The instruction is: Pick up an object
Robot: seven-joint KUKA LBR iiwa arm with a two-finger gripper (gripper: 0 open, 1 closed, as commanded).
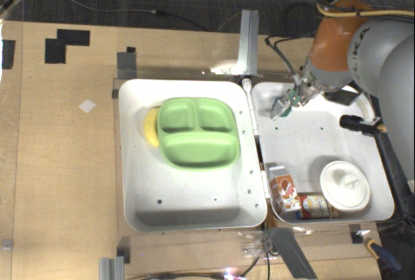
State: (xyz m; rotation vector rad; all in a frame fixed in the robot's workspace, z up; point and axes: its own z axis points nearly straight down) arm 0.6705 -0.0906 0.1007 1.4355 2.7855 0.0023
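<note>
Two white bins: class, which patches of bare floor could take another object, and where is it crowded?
Left white bin: a bare strip along the near wall, below the green divided plastic plate and the yellow object tucked under it. Right white bin: bare middle, between the gripper and the round white bowl. Crowded: its near edge, with the red carton and small can.

Arm shell: broad, rounded grey KUKA arm [388, 55], smooth and matte
Band: glossy orange ring [334, 44] just above the wrist
Cables: thin dark leads [285, 55] looping beside the wrist
Gripper: small metallic two-finger gripper [283, 105], green-tinted
</note>
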